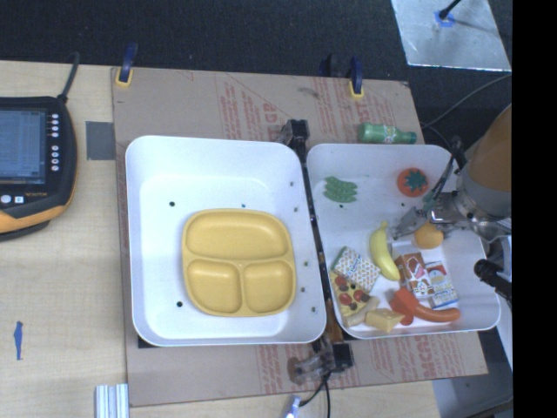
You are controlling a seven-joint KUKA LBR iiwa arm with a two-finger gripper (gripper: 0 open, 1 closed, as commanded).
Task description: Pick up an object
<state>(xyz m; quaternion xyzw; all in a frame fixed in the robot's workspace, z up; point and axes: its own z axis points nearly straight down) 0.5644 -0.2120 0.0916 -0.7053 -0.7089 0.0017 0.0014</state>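
Yellow divided plate [237, 261], white bins [148, 159], yellow banana [382, 251], red tomato [412, 181], green bottle [386, 133].

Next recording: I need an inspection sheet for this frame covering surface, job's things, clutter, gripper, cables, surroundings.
Surface: brown cardboard sheet on a wooden bench, clamped at the far edge.
Job's things: right white bin holds yellow banana, red tomato, green leafy piece, small orange ball, printed carton; left white bin holds yellow divided tray.
Clutter: green bottle behind the bins.
Gripper: gripper beside the ball.
Cables: nothing seen.
Surroundings: handheld control pendant.
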